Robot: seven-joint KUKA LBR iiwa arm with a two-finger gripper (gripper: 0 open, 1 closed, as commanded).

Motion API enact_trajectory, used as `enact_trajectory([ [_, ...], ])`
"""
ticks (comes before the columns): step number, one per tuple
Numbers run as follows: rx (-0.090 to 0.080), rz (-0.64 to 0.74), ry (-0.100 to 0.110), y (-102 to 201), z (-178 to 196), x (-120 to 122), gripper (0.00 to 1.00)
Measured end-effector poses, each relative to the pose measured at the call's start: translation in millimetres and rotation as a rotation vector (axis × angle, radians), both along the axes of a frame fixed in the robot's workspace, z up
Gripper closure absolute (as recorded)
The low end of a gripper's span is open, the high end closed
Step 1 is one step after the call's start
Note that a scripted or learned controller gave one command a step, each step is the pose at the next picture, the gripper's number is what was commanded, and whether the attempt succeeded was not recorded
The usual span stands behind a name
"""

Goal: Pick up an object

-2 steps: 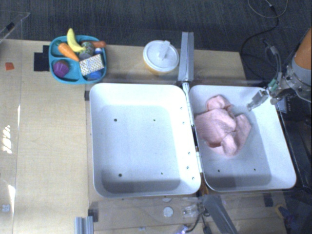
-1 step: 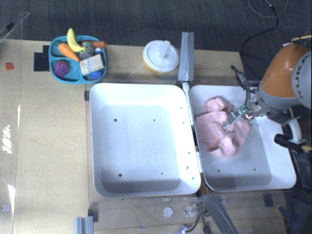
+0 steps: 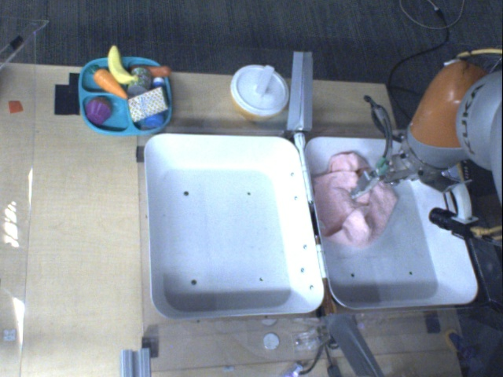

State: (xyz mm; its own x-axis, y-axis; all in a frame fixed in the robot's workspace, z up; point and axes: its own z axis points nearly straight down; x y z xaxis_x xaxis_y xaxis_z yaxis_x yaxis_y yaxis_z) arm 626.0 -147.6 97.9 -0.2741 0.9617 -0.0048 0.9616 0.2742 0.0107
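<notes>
Left bin (image 3: 228,289) lay bare, pink cloth (image 3: 351,203) bunched in right bin (image 3: 409,289), gripper (image 3: 368,185) down upon it, finger state impossible to tell, so pick apparently unfinished, lift remaining.

No lettering seems legible at this distance.

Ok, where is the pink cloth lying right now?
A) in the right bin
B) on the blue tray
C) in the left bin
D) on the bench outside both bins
A: the pink cloth lies crumpled in the right bin, with the end effector down on it.
</notes>
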Motion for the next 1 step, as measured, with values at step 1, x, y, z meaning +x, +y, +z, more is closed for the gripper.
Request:
enact_trajectory([
  [1, -0.002, 0.035, -0.011, 31.1, -3.6, -28.0, 0.0],
])
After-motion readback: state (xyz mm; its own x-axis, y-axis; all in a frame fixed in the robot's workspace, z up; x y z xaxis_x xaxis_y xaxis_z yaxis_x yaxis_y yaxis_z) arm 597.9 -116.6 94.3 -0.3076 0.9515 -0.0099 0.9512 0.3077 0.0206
